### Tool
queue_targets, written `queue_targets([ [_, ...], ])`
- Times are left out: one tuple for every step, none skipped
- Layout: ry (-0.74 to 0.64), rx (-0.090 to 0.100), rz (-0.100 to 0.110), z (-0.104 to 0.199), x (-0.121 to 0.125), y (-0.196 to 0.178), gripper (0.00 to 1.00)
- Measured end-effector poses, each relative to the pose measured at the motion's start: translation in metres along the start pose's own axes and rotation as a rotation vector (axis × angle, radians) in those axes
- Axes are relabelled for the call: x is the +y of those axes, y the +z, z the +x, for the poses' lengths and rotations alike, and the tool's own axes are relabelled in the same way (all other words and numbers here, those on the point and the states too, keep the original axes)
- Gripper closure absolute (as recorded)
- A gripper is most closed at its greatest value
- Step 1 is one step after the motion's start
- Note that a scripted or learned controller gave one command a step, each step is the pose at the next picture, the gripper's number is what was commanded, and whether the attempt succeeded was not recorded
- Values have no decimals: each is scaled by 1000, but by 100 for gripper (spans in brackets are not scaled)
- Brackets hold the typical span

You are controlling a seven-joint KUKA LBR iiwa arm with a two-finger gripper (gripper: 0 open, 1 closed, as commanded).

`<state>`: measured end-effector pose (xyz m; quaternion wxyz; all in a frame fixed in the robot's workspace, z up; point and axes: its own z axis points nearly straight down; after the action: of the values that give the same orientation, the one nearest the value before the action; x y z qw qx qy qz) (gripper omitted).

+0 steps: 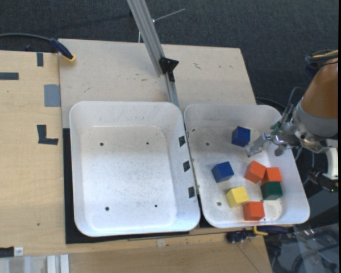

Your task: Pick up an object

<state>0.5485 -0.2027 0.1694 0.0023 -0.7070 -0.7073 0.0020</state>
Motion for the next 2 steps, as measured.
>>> queue_targets([
  [-1,1,0,9,3,49,0],
  [-1,0,-4,9,4,36,100],
])
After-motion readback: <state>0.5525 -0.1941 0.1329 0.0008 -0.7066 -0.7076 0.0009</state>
